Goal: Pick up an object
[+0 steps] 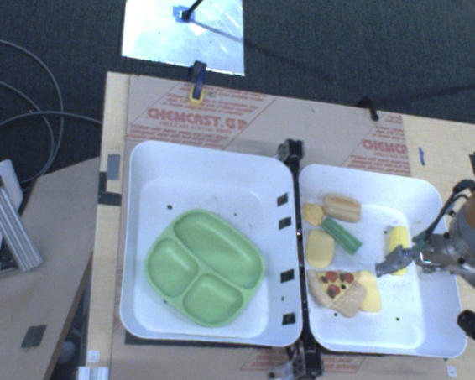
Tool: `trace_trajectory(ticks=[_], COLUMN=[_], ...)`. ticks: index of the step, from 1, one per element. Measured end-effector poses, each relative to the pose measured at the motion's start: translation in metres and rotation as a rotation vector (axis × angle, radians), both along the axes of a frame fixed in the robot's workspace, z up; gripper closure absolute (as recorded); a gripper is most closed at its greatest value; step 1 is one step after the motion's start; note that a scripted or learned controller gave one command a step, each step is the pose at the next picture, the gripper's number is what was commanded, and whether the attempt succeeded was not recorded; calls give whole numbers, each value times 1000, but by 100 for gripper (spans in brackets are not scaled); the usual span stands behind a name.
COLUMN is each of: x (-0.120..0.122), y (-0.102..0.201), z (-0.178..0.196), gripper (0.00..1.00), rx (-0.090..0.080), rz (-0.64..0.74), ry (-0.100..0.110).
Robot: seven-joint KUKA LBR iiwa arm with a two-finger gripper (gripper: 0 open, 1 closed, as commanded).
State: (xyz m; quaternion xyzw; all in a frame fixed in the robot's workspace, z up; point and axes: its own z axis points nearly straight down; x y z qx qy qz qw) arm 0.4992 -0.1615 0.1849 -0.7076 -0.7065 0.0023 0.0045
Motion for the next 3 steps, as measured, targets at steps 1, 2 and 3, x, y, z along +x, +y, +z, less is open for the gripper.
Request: trace_trajectory(ticks=[1,2,3], x=[24,-14,-14], y=[154,132,55], z=[-1,-1,-82], gripper=[0,0,0], rx=[4,-3,-5], rz=[21,1,-5], ry=[-12,-8,-7])
